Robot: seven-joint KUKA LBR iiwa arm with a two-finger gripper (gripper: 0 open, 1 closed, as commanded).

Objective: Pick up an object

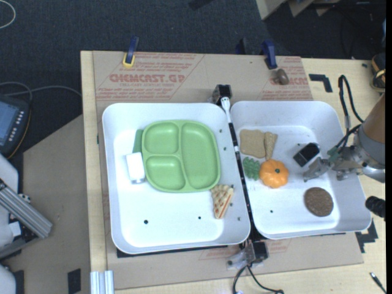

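Note:
The right bin [294,112] holds an orange pumpkin toy [274,173], a round brown patty [318,201], two tan bread slices [257,143] and a small green leafy piece [251,167]. My gripper [307,163] reaches in from the right and hangs low over this bin. It is just right of the pumpkin and above the patty. One dark finger [305,154] and one grey finger [313,168] stand apart, open, with nothing between them.
The left bin [122,213] holds a green divided plate [180,155], a white block [135,167] against the plate's left side, and a striped sandwich piece [222,201] near the divider. The arm's body [375,146] covers the right bin's right rim.

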